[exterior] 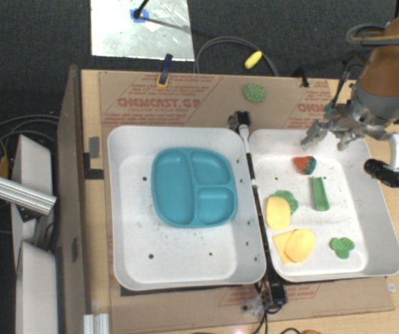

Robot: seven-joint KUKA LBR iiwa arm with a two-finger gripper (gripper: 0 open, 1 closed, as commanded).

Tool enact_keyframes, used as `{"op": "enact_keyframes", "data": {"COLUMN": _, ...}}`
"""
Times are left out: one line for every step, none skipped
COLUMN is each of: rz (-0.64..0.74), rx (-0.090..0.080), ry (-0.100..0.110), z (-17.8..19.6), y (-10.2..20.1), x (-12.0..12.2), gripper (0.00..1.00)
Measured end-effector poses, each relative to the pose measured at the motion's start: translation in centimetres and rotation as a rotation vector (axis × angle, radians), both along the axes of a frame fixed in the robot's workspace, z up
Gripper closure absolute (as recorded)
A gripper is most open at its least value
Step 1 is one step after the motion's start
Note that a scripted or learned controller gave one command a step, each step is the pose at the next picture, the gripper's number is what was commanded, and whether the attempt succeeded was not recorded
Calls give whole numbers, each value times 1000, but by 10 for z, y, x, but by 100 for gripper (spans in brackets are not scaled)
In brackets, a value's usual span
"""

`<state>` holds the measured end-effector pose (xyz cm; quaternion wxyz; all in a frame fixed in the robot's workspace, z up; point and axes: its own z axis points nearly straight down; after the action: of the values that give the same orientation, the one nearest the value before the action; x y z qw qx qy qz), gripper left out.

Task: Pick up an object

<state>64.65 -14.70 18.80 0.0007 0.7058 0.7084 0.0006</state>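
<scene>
Progress: nothing is lifted yet, as far as I can see; every piece lies flat in its bin, so the whole pick is left to do.
Tool: the grey two-finger tool (328,137) hangs over the far edge of the right-hand shallow white bin (377,207), its two fingers spread apart with nothing between them.
Arm: the grey arm with the orange band (387,54) reaches in from the right, above the bench (185,99).
Nearest candidate: a small red-and-teal rounded toy piece (304,164) lies just in front of the tool, apart from it (my guess is that this is the likeliest target, though the task names none).
Right bin, other contents: a green stick-shaped block (319,193) sits near the middle; a pale yellow oval piece (278,213) overlaps a small green leafy piece (287,200); a yellow shell-like piece (295,245) lies near the front; a small green broccoli-like piece (341,246) lies near the front right corner.
Left bin: the left-hand shallow white bin (133,256) holds a teal plastic plate with three compartments (193,187), which carries nothing.
Left to do: lower, close on one piece, lift it clear.
</scene>
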Motion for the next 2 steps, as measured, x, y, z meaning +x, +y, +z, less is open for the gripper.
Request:
{"op": "enact_keyframes", "data": {"rz": 4, "rx": 0, "ry": 4, "z": -109, "y": 9, "x": 22, "gripper": 0}}
{"op": "enact_keyframes", "data": {"rz": 5, "rx": -2, "ry": -4, "z": -92, "y": 8, "x": 24, "gripper": 100}}
